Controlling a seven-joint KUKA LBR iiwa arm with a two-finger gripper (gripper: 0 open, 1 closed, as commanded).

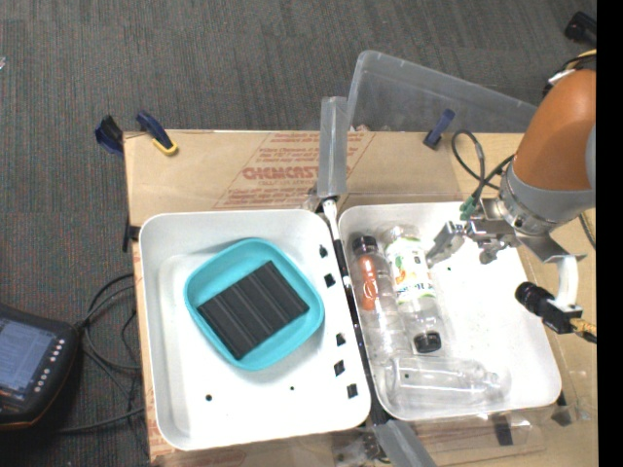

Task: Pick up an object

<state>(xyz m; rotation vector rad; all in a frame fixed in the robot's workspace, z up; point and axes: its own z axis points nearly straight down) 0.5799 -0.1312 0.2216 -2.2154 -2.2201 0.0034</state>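
Cut off at the right edge: arm [557, 154] above its orange band; handheld screen [29, 363] clipped at the left. Label print on the bottles [404, 278] too small to read; gripper [458, 243] fingertips blurred.

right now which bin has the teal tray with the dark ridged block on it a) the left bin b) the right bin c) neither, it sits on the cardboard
a, the teal tray with the dark ridged block lies in the left bin, while the right bin holds clear plastic bottles.

Teal tray [222, 270], black ribbed insert [251, 306].
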